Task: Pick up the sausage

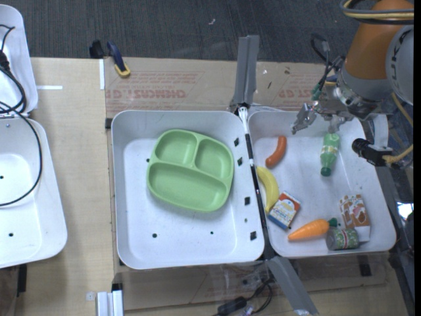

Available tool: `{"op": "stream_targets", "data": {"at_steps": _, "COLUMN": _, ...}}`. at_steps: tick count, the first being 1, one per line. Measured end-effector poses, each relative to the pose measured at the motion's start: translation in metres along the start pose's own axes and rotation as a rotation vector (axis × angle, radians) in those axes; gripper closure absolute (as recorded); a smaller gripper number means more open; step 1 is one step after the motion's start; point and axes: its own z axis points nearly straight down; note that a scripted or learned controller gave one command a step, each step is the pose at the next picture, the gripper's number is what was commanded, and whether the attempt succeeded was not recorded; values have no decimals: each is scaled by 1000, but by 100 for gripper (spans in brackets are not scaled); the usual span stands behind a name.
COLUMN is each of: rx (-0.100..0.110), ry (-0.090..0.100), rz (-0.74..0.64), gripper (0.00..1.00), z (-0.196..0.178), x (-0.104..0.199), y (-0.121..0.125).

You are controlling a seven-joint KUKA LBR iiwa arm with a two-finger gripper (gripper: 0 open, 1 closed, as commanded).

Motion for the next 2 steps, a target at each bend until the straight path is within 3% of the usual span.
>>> {"op": "stream_targets", "data": {"at_steps": 1, "rx": 0, "ry": 1, "rz": -51, "gripper": 0, "z": 82, "x": -13, "y": -29}}
{"op": "stream_targets", "data": {"at_steps": 2, "rx": -2, "ry": 0, "rz": -93, "gripper": 0, "z": 100, "x": 19, "y": -9}}
